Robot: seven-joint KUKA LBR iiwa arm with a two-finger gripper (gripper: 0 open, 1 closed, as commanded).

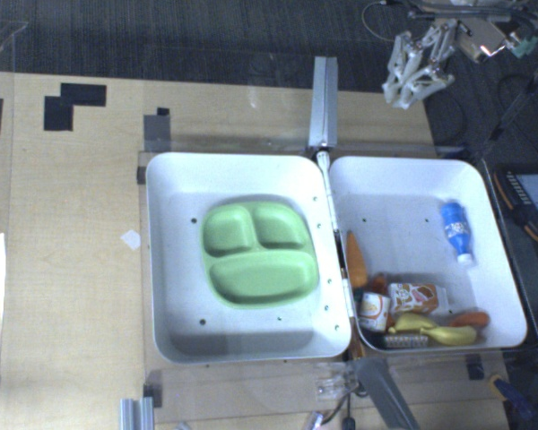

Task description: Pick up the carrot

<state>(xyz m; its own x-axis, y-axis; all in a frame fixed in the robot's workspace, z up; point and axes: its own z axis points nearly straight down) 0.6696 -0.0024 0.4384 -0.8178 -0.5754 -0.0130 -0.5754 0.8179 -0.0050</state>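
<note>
The carrot is a short orange tapered piece lying lengthwise against the left wall of the right bin, near the divider. My gripper hangs high above the bench beyond the right bin's far edge, well away from the carrot. Its pale fingers look spread, with nothing between them.
Crowded along the right bin's near wall are a small round tub, a printed packet, a yellow banana and an orange-red piece. A blue bottle lies by the right wall. The left bin holds a green divided plate.
</note>
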